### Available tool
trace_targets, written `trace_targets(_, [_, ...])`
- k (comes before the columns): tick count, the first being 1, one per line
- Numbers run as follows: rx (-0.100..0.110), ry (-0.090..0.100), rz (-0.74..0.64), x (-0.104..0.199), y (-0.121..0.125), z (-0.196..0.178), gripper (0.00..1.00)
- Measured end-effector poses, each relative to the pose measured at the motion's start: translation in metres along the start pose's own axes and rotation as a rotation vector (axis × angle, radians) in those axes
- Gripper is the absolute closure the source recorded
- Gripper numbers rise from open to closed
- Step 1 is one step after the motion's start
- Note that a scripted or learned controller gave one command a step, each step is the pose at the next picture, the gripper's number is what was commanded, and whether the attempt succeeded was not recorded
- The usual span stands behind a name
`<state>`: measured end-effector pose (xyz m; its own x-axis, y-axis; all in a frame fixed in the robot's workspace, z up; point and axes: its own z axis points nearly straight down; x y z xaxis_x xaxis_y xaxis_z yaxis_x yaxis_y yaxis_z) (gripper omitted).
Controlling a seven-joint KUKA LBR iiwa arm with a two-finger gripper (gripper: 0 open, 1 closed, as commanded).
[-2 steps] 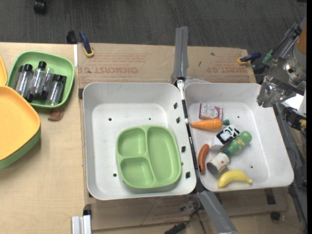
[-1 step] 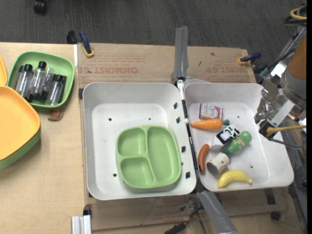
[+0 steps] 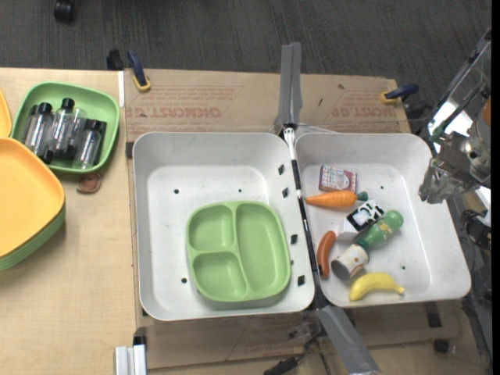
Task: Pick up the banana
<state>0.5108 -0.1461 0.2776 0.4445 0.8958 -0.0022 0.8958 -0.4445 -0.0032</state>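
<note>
Starting at the far left, a stack of orange plates (image 3: 23, 194) runs off the frame edge, so only part of it shows. Just above it a small green tray (image 3: 105, 143) holds several dark-capped bottles (image 3: 61, 133), too small to count surely. Both sit on the desk (image 3: 70, 303), whose pale wood gives way to a sheet of cardboard (image 3: 211, 104) under the bins.

The left bin (image 3: 156, 209) carries a green divided plate (image 3: 237, 251) with three compartments, lying a little toward the bin's near side.

The right bin (image 3: 406, 170) holds the clutter. A pink packet (image 3: 337, 179) lies toward the far side, with a carrot (image 3: 331, 201) just below it. A red sausage-shaped item (image 3: 325, 250) lies along the bin's left wall. A black-and-white object (image 3: 366, 214) is too blurred to name. A green bottle (image 3: 382, 230) lies tilted beside it, touching a tan can (image 3: 349, 262) on its side. The banana (image 3: 375, 286) lies at the near edge of this bin, just below the can, untouched.

At the far right the arm comes in over the bin's right rim, well apart from the banana. Its body is cut by the frame edge and blends into grey hardware behind. The tool (image 3: 437, 184) hangs downward above the rim, holding nothing that can be seen; whether its fingers stand wide or narrow cannot be told.
</note>
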Motion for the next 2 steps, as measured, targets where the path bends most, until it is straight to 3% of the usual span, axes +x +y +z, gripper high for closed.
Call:
trace_targets(1, [0.002, -0.001, 0.385, -0.009, -0.033, -0.004, 1.0])
trace_targets(2, [0.002, 0.0, 0.159, -0.047, -0.014, 0.032, 1.0])
